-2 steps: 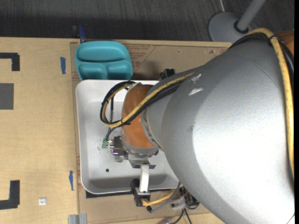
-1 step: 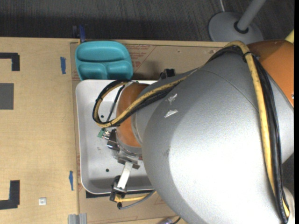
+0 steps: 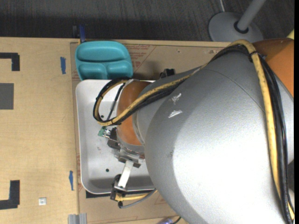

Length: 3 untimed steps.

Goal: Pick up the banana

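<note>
My grey arm [image 3: 215,139], with its orange band [image 3: 128,113], reaches in from the right and covers most of the white bin [image 3: 88,139]. The gripper [image 3: 114,146] hangs low over the bin's middle, below the wrist and its looped yellow cable. The wrist hides the fingertips. The bare floor of the bin shows to the left of the gripper. Whatever lies under the arm is hidden.
A teal moulded plastic piece [image 3: 103,59] sits just beyond the bin's far rim. Brown cardboard bench [image 3: 37,125] with black and blue tape marks stretches to the left. A grey round stand base [image 3: 229,24] is on the dark floor at the top right.
</note>
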Each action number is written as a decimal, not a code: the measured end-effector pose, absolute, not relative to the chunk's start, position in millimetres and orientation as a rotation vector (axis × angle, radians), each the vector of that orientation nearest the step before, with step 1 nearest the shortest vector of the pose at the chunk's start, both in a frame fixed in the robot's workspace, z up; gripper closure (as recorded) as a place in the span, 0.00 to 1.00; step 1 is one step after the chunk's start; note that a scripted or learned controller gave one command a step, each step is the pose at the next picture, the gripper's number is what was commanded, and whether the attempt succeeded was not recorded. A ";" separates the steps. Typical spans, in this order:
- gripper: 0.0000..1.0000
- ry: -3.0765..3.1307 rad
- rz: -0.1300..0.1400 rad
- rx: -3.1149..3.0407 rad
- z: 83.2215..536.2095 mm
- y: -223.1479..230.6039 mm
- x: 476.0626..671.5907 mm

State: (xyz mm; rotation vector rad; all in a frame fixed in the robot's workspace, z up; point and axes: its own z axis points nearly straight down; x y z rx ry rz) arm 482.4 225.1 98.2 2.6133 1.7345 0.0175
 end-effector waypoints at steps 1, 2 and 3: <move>1.00 1.736 0.018 2.612 108.2 225.6 482.4; 1.00 2.294 0.001 2.146 197.1 224.6 487.7; 1.00 2.477 0.008 1.927 88.2 220.1 483.4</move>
